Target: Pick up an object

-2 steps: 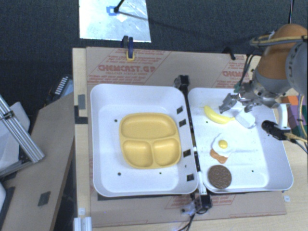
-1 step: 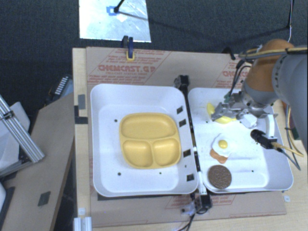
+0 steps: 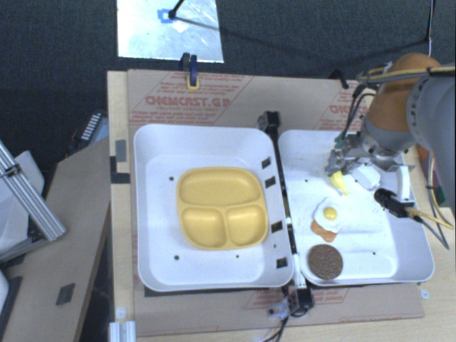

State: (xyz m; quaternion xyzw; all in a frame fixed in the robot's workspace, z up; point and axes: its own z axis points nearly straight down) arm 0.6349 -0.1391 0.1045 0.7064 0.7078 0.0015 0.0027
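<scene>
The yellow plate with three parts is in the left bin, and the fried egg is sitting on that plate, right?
Not quite. The yellow plate with three parts is in the left bin, but the fried egg is not on it. The camera view shows the egg lying on the floor of the right bin, just above a round brown patty.

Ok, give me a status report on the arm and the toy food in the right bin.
Gripper low over right bin, just above small yellow piece. Nothing seen held. Fried egg and brown patty lie apart, nearer the camera. Yellow tray in left bin.

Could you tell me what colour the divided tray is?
Yellow divided tray, seen in the camera view.
</scene>
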